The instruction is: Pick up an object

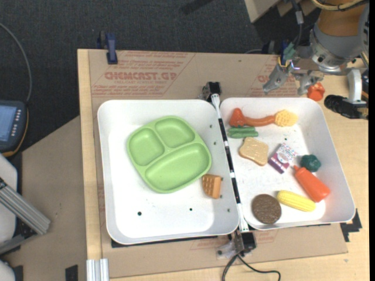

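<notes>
The arm (343, 10) enters at the upper right corner of the camera view. Its visible section carries a broad orange band with a rounded, glossy surface. Below the band sits a grey metallic wrist collar (335, 44), cylindrical and lighter along its lower rim. Dark cables (296, 4) run alongside the arm's left side and loop down toward the wrist. The gripper (290, 81) mounts under the collar; its body is pale grey metal with small blue and dark fittings near the top. Two slim grey fingers (273, 82) extend from it, tapering toward their tips. A small orange-red part (316, 91) shows beside the fingers.
</notes>
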